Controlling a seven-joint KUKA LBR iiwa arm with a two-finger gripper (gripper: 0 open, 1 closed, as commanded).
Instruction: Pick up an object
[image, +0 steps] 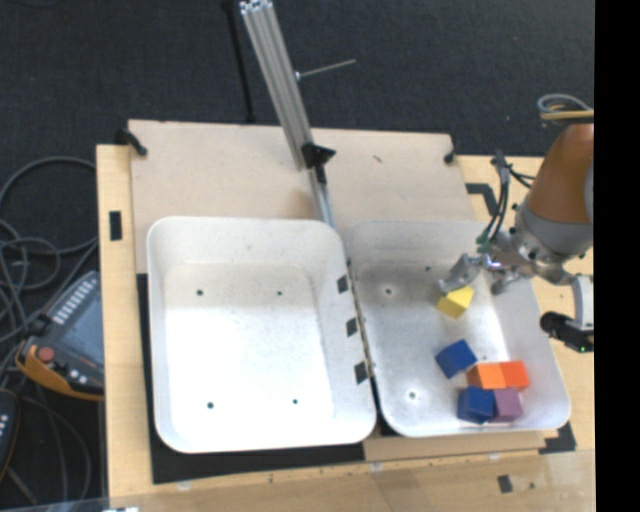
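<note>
The yellow block (455, 301) lies tilted in the right bin (400, 250), toward its right edge, just beneath the claw (478, 270). Whether the claw is spread or pinching cannot be told. Near the front right corner sit two blue blocks (456, 358), an orange block (498, 375) and a purple block (509, 403).

A dark carpeted floor (420, 60) is seen around a light wooden bench (230, 170). A raised board (400, 180) is laid on the benchtop. A slanted aluminium rail (278, 80) is mounted at the board's rear. Black cables (30, 250) are coiled on the floor at left, beside a pendant (65, 335) with orange trim. Lighting is even.
</note>
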